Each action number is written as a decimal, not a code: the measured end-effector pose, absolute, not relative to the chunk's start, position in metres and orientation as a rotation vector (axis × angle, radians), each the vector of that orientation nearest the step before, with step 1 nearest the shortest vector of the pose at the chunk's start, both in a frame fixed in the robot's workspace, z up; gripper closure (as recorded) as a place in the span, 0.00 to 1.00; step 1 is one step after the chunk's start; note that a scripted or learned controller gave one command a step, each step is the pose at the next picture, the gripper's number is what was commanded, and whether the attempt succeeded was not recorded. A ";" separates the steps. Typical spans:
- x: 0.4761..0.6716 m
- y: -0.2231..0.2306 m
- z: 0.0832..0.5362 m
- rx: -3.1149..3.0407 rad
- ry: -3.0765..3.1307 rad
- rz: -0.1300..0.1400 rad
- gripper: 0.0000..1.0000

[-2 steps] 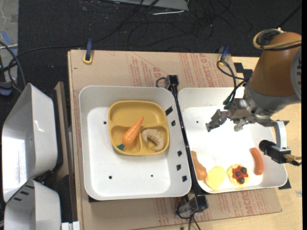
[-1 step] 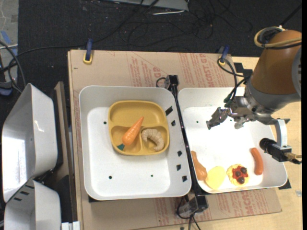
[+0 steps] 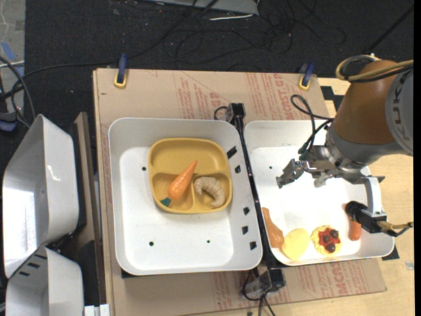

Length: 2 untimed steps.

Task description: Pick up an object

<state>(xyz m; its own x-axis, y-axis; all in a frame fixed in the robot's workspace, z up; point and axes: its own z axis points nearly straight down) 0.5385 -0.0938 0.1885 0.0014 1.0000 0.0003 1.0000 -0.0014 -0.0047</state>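
My gripper (image 3: 301, 176) hangs over the upper middle of the right bin (image 3: 289, 140), open, with nothing between its fingers. Along that bin's front edge lie an orange drumstick-shaped toy (image 3: 272, 228), a pale yellow round piece (image 3: 296, 242), a small tart with red and dark bits (image 3: 327, 239) and a short orange-red piece (image 3: 355, 230). All of them sit below and apart from the gripper. In the left bin (image 3: 131, 236) a yellow divided plate (image 3: 161, 153) holds a toy carrot (image 3: 182, 180) and a pale shrimp (image 3: 210, 189).
A raised divider (image 3: 245, 176) with black clips separates the two bins. White floor shows under the gripper and across the front of the left bin. Blue and yellow clamps (image 3: 120, 78) (image 3: 305, 78) grip the cardboard's far edge. Spare white bins (image 3: 36, 196) stand at far left.
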 end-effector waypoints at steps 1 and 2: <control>0.538 -0.099 0.132 -2.220 -2.216 0.006 0.00; 0.537 -0.099 0.089 -2.220 -2.217 0.005 0.00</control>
<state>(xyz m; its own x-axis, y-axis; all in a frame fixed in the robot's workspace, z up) 0.5371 -0.0985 0.0894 0.0016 1.0000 0.0009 1.0000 -0.0016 -0.0052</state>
